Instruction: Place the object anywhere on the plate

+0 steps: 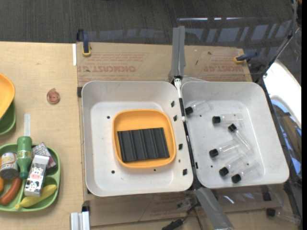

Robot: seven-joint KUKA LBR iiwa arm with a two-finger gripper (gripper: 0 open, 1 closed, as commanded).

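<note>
An orange plate [144, 120] sits in the middle of the left white bin [96, 143]. A dark ribbed rectangular block [144, 144] lies flat on the plate, covering most of its centre. Several clear plastic vials with black caps lie scattered in the right white bin [268, 128], among them one [196, 108] at the upper left and one [221, 150] near the middle.
On the wooden table to the left stands a green tray [53, 190] holding toy food and a small bottle. An orange bowl [5, 99] sits at the far left edge. A small pink disc [53, 97] lies on the table. Clamps hold the cardboard behind the bins.
</note>
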